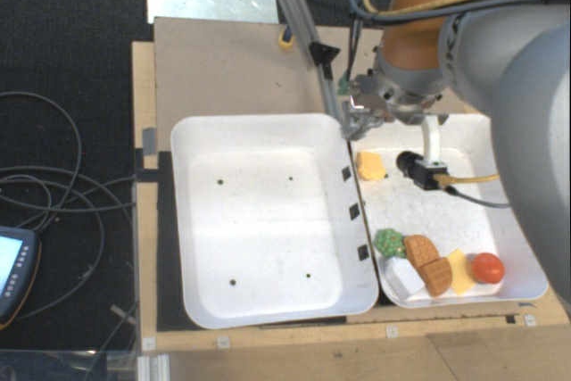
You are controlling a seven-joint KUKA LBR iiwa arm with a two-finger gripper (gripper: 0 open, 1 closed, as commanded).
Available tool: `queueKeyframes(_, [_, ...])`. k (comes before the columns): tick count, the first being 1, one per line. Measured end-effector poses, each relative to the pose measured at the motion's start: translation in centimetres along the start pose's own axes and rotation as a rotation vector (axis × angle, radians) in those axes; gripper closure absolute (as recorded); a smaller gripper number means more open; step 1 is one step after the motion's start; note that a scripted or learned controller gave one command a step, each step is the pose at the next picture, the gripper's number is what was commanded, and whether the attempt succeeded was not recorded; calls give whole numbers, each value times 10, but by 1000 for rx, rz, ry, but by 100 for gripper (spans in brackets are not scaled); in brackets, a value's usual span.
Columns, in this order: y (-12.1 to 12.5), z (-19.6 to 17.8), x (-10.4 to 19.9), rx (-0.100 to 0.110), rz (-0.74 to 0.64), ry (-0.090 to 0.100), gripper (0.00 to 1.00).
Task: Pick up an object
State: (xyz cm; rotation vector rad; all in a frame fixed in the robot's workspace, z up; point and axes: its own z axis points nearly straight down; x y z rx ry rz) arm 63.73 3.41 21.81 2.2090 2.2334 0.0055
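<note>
My gripper (pixel 359 119) hangs over the far left corner of the right bin (pixel 526 285), close to the wall between the two bins. A small yellow block (pixel 371 165) lies just below and in front of it, apart from it. Along the right bin's near edge sit a green broccoli piece (pixel 389 241), two brown waffle-like pieces (pixel 428 261), a yellow wedge (pixel 460 270), a red tomato (pixel 487 268) and a white piece (pixel 405 279). Nothing shows in the gripper's grasp.
The left bin (pixel 192 138) stands beside the right one, their walls touching. A thin grey rod (pixel 294 4) slants down from the top to the gripper's side. Cables and a tablet (pixel 13 268) lie on the floor at the left.
</note>
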Motion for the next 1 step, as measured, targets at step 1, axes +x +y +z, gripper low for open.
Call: queueKeyframes(1, [16,-17,44,-2,1,0,100])
